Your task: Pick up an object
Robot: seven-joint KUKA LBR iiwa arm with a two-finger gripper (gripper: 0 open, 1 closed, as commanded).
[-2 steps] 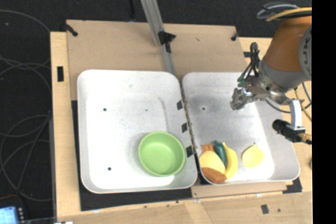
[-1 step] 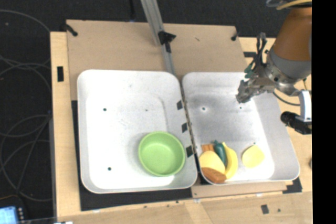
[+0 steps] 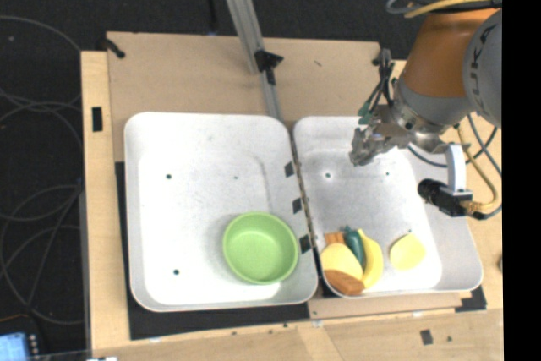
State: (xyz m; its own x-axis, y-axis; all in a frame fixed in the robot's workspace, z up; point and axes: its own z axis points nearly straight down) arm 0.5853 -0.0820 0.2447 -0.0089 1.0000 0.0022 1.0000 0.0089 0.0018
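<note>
My gripper (image 3: 365, 150) hangs over the upper part of the right bin (image 3: 363, 182), its fingers close together with nothing visible between them. Well below it, near the bin's front edge, lies a cluster of play food: an orange-brown piece (image 3: 342, 277), a yellow banana (image 3: 371, 259) and a dark green piece (image 3: 354, 245). A yellow round object (image 3: 407, 252) rests just right of that cluster. In the left bin (image 3: 194, 173) a green bowl (image 3: 260, 247) sits near the front right corner.
A metal post (image 3: 241, 4) slants up from between the bins at the back. A black fitting with cables (image 3: 444, 196) hangs off the arm at the right bin's right side. The divider between the bins (image 3: 300, 199) runs top to bottom.
</note>
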